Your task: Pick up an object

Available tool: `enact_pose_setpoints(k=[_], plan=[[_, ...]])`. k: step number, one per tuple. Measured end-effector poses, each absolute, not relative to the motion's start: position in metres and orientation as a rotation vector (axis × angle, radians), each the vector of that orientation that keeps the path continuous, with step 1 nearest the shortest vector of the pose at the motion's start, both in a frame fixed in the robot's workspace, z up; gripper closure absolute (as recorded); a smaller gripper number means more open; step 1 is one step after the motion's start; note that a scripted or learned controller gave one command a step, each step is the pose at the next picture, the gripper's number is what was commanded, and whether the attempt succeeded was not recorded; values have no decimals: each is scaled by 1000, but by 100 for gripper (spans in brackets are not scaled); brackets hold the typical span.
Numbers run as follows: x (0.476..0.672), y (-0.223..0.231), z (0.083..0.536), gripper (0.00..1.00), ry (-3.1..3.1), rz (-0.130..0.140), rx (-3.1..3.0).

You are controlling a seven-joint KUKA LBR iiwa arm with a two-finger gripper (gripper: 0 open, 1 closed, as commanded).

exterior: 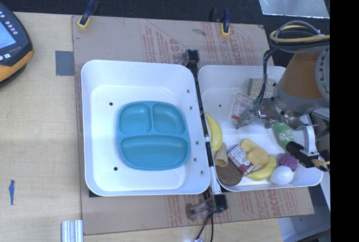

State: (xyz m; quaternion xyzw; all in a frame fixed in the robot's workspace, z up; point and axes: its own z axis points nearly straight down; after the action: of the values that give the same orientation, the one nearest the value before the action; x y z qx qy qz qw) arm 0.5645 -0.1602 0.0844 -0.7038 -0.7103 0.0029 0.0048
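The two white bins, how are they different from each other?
The left bin holds one thing, a blue divided plate lying flat in its middle; the right bin holds a jumble of small things, among them a yellow banana and a white ball. The arm's tool is over the right bin, while nothing reaches over the left bin. Both are shallow, white and sit side by side.
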Motion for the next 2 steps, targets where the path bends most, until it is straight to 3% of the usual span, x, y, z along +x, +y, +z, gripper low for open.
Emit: enact_pose_setpoints(k=[1, 2], plan=[[637, -137, 93, 0, -2233, -4, -2214], [602, -96, 91, 0, -2227, 8, -2206]])
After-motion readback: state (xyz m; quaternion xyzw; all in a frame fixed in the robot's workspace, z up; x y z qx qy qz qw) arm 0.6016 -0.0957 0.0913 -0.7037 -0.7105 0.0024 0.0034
